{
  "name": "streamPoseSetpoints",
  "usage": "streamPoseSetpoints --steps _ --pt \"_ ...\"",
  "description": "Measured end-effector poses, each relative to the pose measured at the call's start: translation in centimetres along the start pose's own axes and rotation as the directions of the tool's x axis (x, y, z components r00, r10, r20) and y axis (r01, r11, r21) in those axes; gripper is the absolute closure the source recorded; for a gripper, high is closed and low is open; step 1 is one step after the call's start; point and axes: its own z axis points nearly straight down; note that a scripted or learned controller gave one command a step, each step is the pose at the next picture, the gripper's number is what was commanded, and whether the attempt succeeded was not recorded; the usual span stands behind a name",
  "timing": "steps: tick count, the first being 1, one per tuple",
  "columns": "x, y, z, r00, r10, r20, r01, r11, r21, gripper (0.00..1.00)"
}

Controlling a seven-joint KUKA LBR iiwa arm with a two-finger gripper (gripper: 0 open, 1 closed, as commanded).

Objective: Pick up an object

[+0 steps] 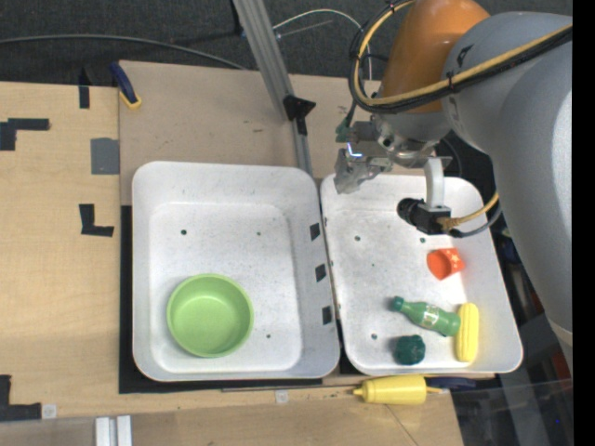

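The right bin (372, 249) holds a small orange cup-like piece (444, 263), a green bottle (426, 316) lying on its side, a yellow oblong piece (467, 333) and a dark green lump (408, 348), all in its near right part. My gripper (356, 167) hangs over the far left corner of this bin, well apart from those objects. Nothing shows in its grasp. A green bowl (210, 315) sits in the near left of the left bin (223, 193).
A yellow object (395, 390) lies on the bench just outside the right bin's front rim. A grey metal pole (270, 54) slants up behind the bins. The bulky arm (483, 72) covers the far right side.
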Motion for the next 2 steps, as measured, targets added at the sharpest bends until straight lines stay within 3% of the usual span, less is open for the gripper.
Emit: streamPoseSetpoints --steps 2 --pt "11.0 1.3 -1.2 1.000 -0.002 -0.001 0.002 1.000 -0.002 1.00"
